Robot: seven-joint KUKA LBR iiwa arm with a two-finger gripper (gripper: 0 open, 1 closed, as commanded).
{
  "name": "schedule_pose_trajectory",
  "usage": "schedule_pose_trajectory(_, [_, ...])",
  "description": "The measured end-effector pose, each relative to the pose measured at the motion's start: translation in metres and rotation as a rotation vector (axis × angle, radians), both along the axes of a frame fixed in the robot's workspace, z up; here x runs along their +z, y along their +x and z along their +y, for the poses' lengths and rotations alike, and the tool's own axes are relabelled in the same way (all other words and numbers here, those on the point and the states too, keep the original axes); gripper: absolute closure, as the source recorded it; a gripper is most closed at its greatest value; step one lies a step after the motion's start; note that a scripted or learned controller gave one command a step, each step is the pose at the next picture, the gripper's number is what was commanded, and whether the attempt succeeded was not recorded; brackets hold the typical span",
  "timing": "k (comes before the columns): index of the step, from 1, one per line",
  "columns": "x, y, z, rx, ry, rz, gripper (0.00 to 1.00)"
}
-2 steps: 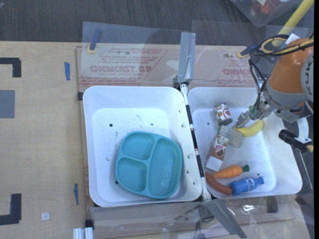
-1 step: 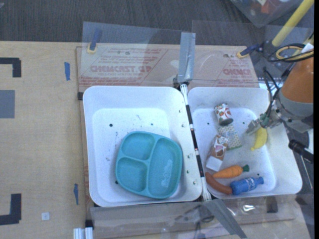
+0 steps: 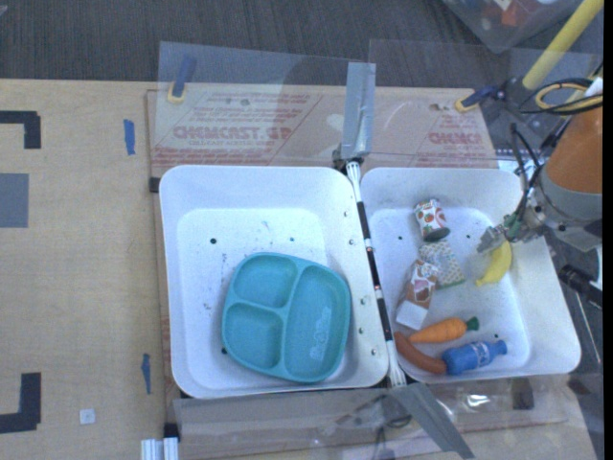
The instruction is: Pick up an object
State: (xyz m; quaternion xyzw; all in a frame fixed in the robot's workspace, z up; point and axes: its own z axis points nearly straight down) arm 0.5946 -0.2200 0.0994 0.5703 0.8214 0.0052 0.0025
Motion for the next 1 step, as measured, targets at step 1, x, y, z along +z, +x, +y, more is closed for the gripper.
schedule_pose_trajectory(1, [0.0907, 0.0324, 0.0585, 0.115, -0.009, 0.004, 1.00])
